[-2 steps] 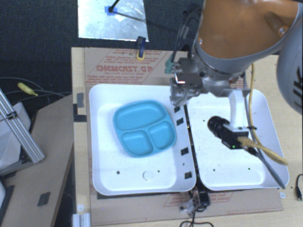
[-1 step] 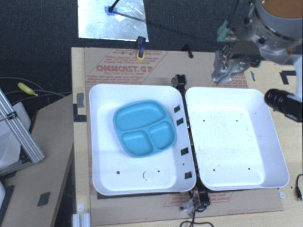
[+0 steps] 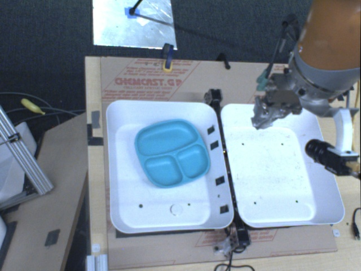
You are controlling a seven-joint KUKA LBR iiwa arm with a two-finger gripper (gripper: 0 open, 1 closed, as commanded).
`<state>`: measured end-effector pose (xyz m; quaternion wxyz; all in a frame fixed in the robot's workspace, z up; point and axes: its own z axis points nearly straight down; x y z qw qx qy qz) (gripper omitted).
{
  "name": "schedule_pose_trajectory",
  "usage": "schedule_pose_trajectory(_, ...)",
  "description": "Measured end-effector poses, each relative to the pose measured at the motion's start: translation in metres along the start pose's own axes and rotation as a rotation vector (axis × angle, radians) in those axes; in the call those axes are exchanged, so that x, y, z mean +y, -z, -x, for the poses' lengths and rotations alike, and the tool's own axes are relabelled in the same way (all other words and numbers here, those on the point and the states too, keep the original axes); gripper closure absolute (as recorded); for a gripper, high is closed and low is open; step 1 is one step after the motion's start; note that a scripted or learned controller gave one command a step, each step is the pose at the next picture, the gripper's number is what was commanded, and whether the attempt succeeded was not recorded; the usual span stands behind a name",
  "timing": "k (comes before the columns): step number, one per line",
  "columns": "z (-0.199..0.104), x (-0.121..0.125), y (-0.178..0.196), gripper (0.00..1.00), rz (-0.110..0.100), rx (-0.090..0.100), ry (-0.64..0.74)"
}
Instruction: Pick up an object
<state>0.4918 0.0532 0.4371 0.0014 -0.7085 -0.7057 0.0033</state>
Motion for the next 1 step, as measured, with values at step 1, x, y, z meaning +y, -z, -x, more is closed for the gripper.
schedule_pose_trajectory(1, 0.0351, -0.0049, -0.0309, 1.00, 0.007, 0.002, 0.001)
